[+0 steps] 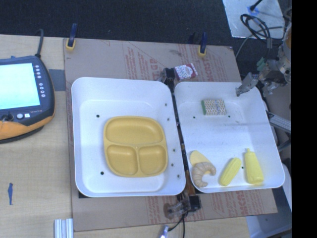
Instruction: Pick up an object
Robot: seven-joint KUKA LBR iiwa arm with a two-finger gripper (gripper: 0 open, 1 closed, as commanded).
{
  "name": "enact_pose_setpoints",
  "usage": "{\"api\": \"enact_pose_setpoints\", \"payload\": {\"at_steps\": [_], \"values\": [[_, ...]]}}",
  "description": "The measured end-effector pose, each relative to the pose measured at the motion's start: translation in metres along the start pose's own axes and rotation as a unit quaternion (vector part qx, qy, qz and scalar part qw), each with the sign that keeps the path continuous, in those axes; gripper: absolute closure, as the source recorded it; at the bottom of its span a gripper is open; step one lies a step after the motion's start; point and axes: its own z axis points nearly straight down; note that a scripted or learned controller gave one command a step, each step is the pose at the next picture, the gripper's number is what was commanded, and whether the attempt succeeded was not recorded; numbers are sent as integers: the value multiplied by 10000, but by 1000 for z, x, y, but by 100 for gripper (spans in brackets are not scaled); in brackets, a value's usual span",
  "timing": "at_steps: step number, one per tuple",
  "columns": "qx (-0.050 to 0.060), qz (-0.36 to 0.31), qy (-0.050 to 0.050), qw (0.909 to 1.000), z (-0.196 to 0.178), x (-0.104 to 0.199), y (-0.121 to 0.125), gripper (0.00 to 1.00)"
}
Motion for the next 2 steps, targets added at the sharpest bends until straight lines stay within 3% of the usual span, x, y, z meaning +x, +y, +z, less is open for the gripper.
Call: {"api": "enact_pose_setpoints", "payload": {"at_steps": [1,2], "values": [[11,-6,2,10000,120,32,27,0],[5,-14,-2,10000,93,92,7,0]]}}
